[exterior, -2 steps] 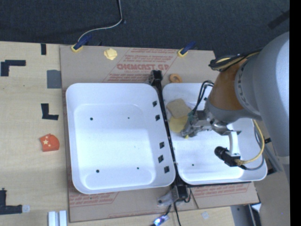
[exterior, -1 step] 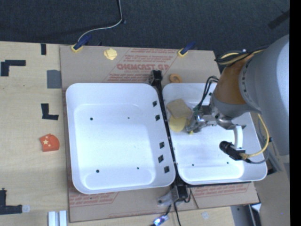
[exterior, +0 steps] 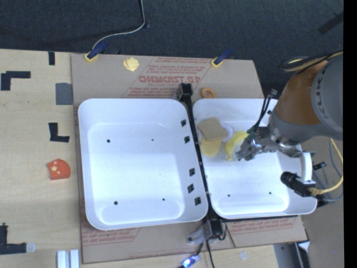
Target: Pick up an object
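Yellow soft-looking object (exterior: 235, 143) lies in right white bin (exterior: 268, 205), near its back-left corner, w/ gripper (exterior: 245, 151) touching or just beside it. Fingers' state: I cannot tell. Step looks like approach/grasp; next needs closing, then lift. Same bin holds tan flat piece (exterior: 212, 128) & pale yellow piece (exterior: 209, 147).

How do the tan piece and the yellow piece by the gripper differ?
The tan piece is flat, dull brown and lies near the divider; the yellow piece is bright, rounder and sits right at the gripper. The tan piece lies apart from the gripper. Both are in the right bin.
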Motion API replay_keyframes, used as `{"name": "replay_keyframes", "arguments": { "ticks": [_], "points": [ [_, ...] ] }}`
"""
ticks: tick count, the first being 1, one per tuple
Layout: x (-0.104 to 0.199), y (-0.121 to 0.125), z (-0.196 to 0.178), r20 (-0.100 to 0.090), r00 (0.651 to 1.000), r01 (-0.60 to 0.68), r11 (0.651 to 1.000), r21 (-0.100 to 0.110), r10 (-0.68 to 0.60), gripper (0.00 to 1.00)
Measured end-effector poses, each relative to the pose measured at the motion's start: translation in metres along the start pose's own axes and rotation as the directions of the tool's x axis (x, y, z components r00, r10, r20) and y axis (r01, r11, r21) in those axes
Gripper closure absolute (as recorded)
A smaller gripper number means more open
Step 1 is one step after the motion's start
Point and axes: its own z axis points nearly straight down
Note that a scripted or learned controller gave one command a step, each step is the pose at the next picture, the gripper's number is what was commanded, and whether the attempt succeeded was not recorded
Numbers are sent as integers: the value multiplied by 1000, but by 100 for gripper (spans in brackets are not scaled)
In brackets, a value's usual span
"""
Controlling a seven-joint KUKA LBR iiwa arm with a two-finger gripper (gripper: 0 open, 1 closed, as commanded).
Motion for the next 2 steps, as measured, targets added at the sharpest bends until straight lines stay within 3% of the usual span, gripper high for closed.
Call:
{"name": "replay_keyframes", "arguments": {
  "ticks": [1, 2],
  "points": [
    [33, -20, 70, 1, 1000, 1, 1000, 0, -1, 100],
    [-17, 49, 54, 3, 1000, 2, 1000, -5, -2, 100]
  ]
}}
